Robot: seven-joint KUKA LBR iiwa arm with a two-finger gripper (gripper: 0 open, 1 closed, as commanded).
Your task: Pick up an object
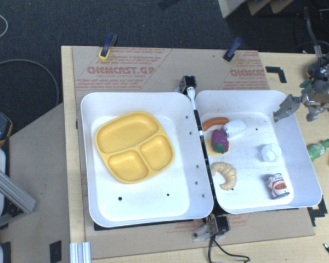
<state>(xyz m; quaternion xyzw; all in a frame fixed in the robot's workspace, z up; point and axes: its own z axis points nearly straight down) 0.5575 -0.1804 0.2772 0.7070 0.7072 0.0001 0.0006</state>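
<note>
While the end effector point(288, 107) hangs at the right bin's point(296, 201) far edge, grip state unclear, the can point(277, 186) and croissant point(224, 175) lie untouched below it.

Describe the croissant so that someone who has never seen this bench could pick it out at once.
Look in the right-hand white bin, along its left wall next to the divider between the two bins. The croissant lies there, just below a purple toy and an orange sausage. It is the only pale tan, crescent-shaped piece in that bin.
</note>
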